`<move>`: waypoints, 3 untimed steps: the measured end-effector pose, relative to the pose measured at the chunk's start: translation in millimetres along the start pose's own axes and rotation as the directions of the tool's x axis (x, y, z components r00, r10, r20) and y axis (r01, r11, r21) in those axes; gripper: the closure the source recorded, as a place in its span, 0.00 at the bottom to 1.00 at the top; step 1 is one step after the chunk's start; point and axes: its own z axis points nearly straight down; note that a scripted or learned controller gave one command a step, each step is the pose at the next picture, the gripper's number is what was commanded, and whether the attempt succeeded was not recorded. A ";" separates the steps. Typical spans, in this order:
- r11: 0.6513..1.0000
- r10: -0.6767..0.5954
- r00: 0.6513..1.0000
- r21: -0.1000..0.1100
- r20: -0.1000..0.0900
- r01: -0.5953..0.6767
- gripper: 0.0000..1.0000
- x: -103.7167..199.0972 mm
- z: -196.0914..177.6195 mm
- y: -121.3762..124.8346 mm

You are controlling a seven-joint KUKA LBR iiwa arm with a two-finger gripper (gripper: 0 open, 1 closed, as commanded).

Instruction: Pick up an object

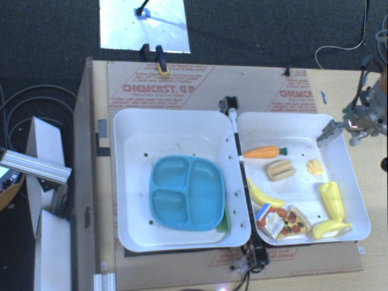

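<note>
We judge the carrot (262,153), lying just left of the bread roll (280,170), light, rigid and smooth, best pinched mid-body; gripper (332,132), up-right of the roll, looks empty, its opening unreadable.

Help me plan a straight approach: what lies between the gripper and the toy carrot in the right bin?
In the camera view, bare white bin floor separates the gripper from the carrot. The hot dog bun sits below that line.
</note>
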 end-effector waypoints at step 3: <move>1.000 -0.005 1.000 0.001 -0.001 0.005 0.00 107.9 119.0 36.0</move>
